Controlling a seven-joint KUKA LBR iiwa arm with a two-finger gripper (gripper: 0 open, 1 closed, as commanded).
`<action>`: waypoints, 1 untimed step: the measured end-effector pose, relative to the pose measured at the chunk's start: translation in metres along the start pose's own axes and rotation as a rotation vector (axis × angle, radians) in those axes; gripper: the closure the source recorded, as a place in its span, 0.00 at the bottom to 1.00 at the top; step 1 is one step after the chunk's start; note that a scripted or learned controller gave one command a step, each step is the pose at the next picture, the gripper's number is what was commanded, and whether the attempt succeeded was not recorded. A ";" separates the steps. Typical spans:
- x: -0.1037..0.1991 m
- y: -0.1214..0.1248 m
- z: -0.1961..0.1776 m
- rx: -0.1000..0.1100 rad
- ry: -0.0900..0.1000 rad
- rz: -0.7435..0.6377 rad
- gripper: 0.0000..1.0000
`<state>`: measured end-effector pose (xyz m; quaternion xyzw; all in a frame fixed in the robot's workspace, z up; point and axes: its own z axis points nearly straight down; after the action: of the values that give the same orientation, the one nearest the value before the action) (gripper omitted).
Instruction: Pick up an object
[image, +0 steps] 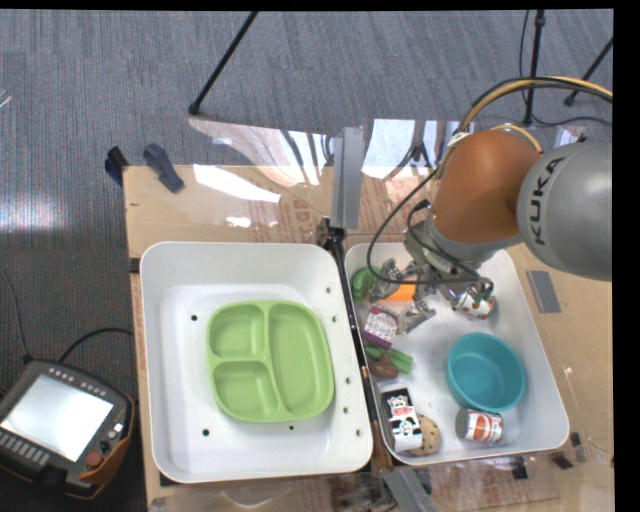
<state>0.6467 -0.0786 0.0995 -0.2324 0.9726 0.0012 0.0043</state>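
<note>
Over the right bin (530, 300), upper half: the hand (430, 290) hangs low among small clutter, finger state cannot be told. Nearby: purple packet (381, 323), teal bowl (486, 372), tin can (482, 427), cookie (426, 435). Left bin (170, 280) holds green divided plate (269, 360).

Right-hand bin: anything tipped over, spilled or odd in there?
One thing: the small red-and-white metal can lies on its side by the bin's near wall, beside the upright teal plastic bowl. Nothing looks spilled.
</note>
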 end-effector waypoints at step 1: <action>-0.028 0.050 -0.133 0.007 -0.010 0.076 1.00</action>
<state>0.6482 -0.0221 0.2326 -0.1954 0.9807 -0.0009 0.0099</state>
